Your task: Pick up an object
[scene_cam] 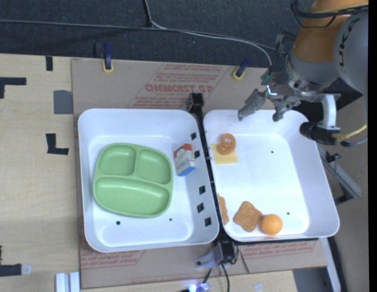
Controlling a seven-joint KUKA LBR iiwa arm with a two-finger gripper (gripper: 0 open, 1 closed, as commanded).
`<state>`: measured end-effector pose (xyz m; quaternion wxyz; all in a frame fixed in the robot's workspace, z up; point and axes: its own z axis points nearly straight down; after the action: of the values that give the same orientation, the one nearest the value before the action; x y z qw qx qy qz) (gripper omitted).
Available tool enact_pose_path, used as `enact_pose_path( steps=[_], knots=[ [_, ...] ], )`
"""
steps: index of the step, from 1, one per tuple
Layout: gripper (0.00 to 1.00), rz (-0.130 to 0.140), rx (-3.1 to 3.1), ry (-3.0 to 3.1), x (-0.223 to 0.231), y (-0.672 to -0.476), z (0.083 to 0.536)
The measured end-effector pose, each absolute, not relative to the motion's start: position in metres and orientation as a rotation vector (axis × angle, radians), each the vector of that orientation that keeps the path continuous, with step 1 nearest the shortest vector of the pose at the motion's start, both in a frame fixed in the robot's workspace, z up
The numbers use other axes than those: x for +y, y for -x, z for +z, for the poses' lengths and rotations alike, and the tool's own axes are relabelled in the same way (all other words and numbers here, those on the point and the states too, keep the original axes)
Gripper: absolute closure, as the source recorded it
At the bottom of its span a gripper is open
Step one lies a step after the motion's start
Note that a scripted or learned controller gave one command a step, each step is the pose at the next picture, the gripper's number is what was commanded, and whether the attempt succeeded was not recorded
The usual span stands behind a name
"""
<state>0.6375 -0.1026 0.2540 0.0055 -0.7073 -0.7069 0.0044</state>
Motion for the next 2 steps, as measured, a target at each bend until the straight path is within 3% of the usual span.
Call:
enact_pose_path(
  steps=[1, 2],
  knots=[
    [0.0, 0.001, -2.223, 2.218, -0.102, -0.64, 0.262],
    [0.0, 0.007, -2.221, 2.218, -0.104, -0.635, 0.217]
  ],
)
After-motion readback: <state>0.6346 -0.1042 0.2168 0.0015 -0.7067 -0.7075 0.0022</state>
